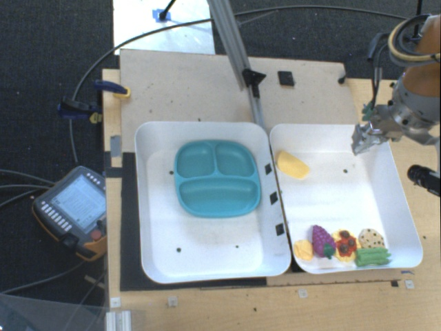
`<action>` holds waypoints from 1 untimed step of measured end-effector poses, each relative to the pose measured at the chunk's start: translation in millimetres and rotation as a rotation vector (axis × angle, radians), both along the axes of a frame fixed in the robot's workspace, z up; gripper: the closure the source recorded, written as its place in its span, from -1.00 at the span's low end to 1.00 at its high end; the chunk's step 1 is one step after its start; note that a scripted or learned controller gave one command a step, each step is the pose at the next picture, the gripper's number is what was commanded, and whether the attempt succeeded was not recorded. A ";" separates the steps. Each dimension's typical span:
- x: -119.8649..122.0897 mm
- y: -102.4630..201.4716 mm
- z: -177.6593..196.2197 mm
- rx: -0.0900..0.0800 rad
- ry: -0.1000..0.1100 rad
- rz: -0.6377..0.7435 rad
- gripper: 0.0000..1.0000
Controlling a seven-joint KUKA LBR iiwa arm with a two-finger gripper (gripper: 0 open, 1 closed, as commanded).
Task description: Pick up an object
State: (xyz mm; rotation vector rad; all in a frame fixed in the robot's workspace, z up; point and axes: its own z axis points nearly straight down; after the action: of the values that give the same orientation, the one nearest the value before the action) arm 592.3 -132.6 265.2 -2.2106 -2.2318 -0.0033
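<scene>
My gripper (363, 141) hangs over the far right part of the right bin (386, 185), with nothing visible between its fingers. A yellow toy food piece (292, 165) lies at the bin's far left, well to the left of the gripper. Along the bin's near edge sits a row of small toy foods: a yellow piece (303, 249), purple grapes (321, 240), a pizza-like piece (344, 243), a cookie (371, 238) and a green pod (373, 256).
The left bin (158, 240) holds a teal divided plate (217, 178). A slanted metal pole (231, 33) rises behind the bins. A teach pendant (72, 209) lies off the bench at the left, with cables around it.
</scene>
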 end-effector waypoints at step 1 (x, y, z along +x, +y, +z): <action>-4.3 60.4 -13.6 0.001 0.000 0.001 1.00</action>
State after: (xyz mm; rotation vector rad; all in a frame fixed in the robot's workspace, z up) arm 588.0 -72.2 251.6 -2.2091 -2.2323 -0.0039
